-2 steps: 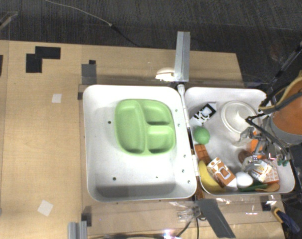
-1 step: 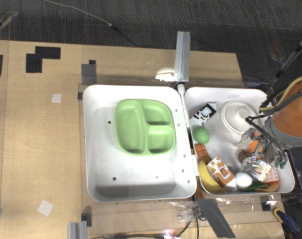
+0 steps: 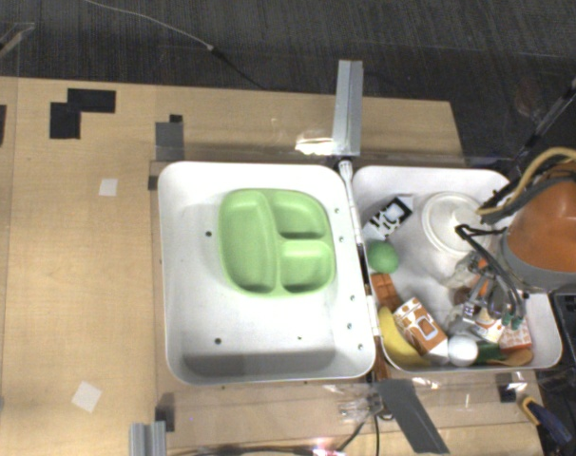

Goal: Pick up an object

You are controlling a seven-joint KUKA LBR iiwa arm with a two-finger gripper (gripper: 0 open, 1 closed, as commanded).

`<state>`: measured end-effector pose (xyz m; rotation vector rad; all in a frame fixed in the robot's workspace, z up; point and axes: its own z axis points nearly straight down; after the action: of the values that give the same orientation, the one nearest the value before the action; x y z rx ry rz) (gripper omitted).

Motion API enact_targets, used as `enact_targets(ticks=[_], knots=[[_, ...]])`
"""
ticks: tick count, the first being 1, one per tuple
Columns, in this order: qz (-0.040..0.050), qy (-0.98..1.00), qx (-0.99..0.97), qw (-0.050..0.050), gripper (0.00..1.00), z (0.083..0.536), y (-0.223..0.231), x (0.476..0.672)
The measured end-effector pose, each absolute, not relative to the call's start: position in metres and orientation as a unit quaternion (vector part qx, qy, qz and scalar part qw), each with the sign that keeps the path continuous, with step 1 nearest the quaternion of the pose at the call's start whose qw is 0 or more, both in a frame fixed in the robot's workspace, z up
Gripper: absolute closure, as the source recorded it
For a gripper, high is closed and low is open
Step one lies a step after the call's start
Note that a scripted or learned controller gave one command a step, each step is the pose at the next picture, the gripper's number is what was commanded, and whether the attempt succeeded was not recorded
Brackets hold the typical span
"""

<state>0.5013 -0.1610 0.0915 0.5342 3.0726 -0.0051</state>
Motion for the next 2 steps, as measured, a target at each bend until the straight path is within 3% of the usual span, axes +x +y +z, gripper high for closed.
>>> enact_targets(ticks=[1, 2], knots=[[-0.0012, 0.988, 0.153, 0.008, 0.0, 0.09, -0.207, 0.553], [0.0, 0.979, 0.202, 0.009, 0.0, 0.091, -0.163, 0.521]])
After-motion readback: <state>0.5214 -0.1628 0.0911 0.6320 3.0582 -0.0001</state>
